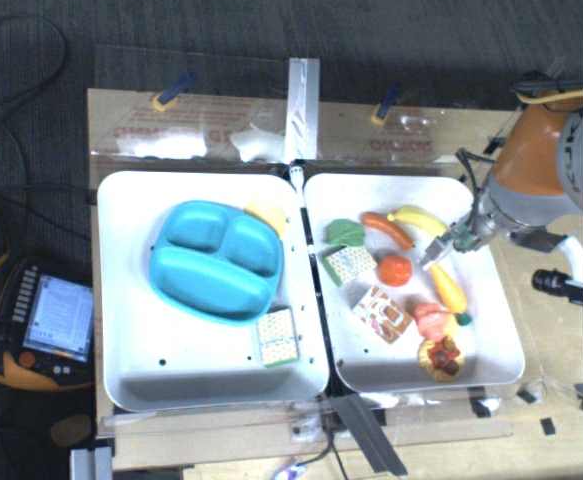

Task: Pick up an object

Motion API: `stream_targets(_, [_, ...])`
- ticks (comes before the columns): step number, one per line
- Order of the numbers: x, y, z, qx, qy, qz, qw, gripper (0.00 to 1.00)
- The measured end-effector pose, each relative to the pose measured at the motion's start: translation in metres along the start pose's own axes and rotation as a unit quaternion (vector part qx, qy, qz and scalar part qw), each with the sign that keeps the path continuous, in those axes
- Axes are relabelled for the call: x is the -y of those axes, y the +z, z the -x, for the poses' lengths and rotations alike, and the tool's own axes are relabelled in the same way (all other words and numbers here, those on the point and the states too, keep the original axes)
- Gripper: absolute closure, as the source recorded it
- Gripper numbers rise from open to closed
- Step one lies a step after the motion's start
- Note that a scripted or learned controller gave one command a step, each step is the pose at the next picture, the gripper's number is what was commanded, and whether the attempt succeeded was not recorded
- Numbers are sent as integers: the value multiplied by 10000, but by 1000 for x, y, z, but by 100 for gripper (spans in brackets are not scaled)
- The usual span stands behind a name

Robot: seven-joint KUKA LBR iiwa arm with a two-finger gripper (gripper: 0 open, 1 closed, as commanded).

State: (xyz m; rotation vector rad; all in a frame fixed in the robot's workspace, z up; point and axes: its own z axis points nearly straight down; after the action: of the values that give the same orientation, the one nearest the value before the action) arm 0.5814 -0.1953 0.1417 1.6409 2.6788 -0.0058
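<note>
floor (221,13): dark carpet | bench (121,108): tan board | cable (11,78): black

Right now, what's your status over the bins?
Tool low over right white bin, nothing seen held. Yellow banana and round red-orange tomato nearest. Long yellow pepper just below.

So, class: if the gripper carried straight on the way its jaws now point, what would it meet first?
Probably the orange ball: the gripper points down-left toward it, passing below the banana. Its height above the bin is unclear.
</note>
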Motion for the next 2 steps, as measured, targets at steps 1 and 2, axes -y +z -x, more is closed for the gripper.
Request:
stream_targets(1, [-71,-63,-66,4,897,5,9960,100])
stream_targets(2, [-77,-53,-123,-6,2037,-9,9790,100])
